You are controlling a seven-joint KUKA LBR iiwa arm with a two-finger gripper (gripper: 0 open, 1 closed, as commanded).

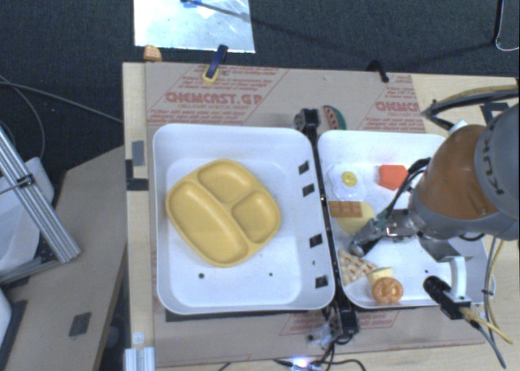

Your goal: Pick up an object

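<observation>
Hovering low in the right white bin (455, 144), the hand (363, 243) — fingers' state I cannot tell — is pointing left, the tan waffle-like piece (354, 265) lying just below it.

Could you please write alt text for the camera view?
The arm's tool reaches low into the right bin among toy foods: a fried egg, an orange block and a doughnut. The left bin holds a yellow divided tray.

The arm (467, 187) reaches in from the right, orange band up, its gripper (363, 245) low, pointing left.
</observation>
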